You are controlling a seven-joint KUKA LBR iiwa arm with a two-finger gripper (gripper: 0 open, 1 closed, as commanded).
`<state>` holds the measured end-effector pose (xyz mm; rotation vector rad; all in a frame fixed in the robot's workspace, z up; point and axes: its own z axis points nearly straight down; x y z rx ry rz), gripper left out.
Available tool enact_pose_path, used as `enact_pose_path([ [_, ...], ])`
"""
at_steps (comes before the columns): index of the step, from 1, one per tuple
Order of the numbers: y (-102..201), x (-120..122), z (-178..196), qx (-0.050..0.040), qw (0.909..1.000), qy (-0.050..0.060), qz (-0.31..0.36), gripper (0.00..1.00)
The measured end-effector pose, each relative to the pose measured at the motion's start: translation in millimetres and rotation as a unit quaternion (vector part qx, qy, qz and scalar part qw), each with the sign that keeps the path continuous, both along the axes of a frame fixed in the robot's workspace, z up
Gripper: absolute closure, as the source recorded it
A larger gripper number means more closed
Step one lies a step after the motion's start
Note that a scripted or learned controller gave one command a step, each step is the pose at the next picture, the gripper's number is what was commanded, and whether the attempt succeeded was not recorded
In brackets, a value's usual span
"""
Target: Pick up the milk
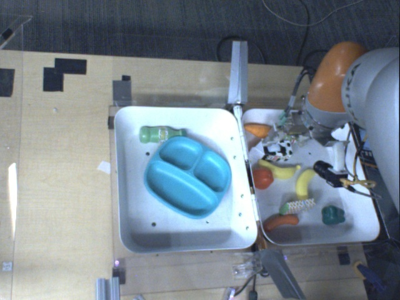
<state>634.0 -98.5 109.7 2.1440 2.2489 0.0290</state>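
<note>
Milk carton [279, 149], right bin [369, 227], twelve o'clock; gripper [291, 128] poised above for pickup, finger opening seemingly indiscernible

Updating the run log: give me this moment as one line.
task: pick up milk | tool: above milk carton in right bin | grasp: not confirmed | left bin: blue plate, green bottle

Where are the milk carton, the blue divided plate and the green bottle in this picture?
milk carton [279, 150]: camera view, on its black-and-white patterned side, in the right bin.
blue divided plate [187, 175]: camera view, on its middle ridge, in the left bin.
green bottle [159, 133]: camera view, on its body.
</note>
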Motion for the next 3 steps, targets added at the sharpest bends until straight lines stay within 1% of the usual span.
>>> enact_pose_path([
  [1, -2.3, -4.3, -0.1, 0.0020, 1.0000, -0.005, 0.004, 0.00],
  [2, -1.8, 2.3, 0.1, -0.0007, 0.9994, 0.006, 0.035, 0.00],
  [3, -3.6, 1.6, -0.1, 0.0021, 0.9996, 0.004, 0.028, 0.00],
])
